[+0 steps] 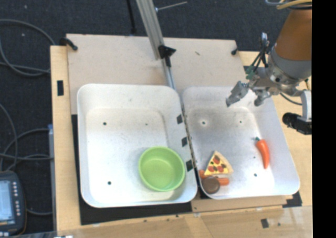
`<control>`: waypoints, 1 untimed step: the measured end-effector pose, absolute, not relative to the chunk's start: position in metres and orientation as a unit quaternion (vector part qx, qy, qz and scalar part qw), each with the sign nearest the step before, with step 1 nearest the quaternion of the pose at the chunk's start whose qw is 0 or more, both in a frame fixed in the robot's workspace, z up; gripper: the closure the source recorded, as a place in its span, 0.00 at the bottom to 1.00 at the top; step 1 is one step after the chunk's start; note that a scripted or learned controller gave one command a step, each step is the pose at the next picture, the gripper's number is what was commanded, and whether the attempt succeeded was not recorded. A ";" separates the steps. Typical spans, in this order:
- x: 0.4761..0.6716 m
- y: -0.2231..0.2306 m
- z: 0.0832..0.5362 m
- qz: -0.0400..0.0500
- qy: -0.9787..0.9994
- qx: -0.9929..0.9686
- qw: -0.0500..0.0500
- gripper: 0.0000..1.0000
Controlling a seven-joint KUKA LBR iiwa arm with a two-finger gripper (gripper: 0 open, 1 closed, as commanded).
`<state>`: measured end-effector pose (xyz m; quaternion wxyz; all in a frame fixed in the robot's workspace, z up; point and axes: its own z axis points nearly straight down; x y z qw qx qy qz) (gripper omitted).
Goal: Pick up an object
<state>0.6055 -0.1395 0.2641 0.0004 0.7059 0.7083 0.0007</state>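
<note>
My gripper [248,97] hangs over the back right part of the right bin [231,114], its two fingers spread open with nothing between them. In that bin lie an orange toy carrot [263,152] near the right wall, a toy pizza slice [217,164] near the front, and a small brown round piece [211,184] with a bit of orange beside it at the front left corner. A light green bowl [161,168] sits in the front right part of the left bin [105,127]. The gripper is well behind and above all these objects.
A slanted aluminium rail [149,19] runs from the top down to the gap between the bins. Black clips sit along the divider [185,140]. Cables lie on the dark floor at the left, and a black fixture [296,122] sticks out at the right.
</note>
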 end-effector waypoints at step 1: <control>0.606 -0.139 0.264 0.001 0.708 0.706 0.000 0.00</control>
